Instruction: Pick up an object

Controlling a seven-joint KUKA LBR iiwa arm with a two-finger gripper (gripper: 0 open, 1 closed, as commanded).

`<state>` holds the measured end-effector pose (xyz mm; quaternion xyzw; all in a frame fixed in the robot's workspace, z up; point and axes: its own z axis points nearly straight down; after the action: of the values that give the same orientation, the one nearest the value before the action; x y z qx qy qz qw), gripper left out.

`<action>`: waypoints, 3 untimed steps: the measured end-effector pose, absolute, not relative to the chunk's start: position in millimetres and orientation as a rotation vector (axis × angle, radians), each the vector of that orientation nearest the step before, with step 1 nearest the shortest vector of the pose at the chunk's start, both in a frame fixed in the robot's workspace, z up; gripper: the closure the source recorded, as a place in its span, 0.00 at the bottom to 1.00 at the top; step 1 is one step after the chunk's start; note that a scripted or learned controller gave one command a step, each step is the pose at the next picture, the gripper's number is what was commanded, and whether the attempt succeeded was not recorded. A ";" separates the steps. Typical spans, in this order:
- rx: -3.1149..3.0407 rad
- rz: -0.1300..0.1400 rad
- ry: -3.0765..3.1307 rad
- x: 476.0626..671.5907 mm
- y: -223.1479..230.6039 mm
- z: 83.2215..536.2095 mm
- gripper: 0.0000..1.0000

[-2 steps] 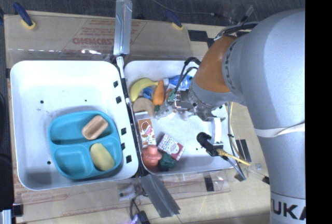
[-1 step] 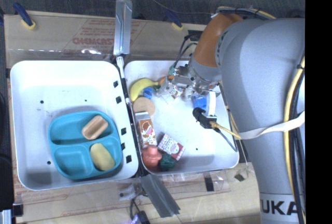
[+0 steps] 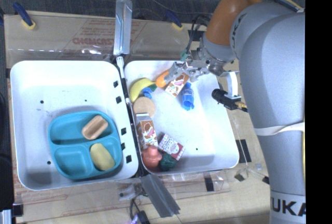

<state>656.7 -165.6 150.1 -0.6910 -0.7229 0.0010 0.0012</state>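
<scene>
Two white bins side by side on the worktop (image 3: 78,31) — left bin (image 3: 31,78) and right bin (image 3: 218,129).

Nearest, in the left bin: one blue tray (image 3: 57,140) with three compartments. One yellow potato-shaped lump (image 3: 102,156) in its front right compartment, one tan bread roll (image 3: 95,127) in the long rear compartment; front left compartment bare.

In the right bin, about nine small things, crowded along its left wall and rear. At the front left corner: one red fruit (image 3: 150,156) touching one dark green piece (image 3: 167,163), with one small printed packet (image 3: 171,146) just behind them. Further back along the divider: one upright printed carton (image 3: 147,133), then one round tan disc (image 3: 144,107), then one yellow banana (image 3: 140,86) with a small blue piece (image 3: 147,94) against it.

Toward the rear centre: one blue bottle (image 3: 187,97), lying flat, cap end pointing forward. Just beside it, one tilted packet with a red-brown print (image 3: 176,84), and one orange piece (image 3: 163,78) touching that packet's left edge.

Farthest: end effector (image 3: 188,67) low over the rear of the right bin, directly above the tilted packet and orange piece — finger opening impossible to tell, nothing clearly held between them. Grey arm with orange band (image 3: 228,15) reaching in from the right.
</scene>
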 end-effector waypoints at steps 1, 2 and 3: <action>-2.277 -0.002 -2.167 648.6 -148.8 230.3 0.00; -2.549 -0.018 -1.841 662.1 -171.2 109.5 0.00; -2.348 0.005 -2.078 618.3 -196.1 150.8 0.00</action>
<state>618.3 -196.1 150.8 -0.7489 -0.6626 0.0015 0.0030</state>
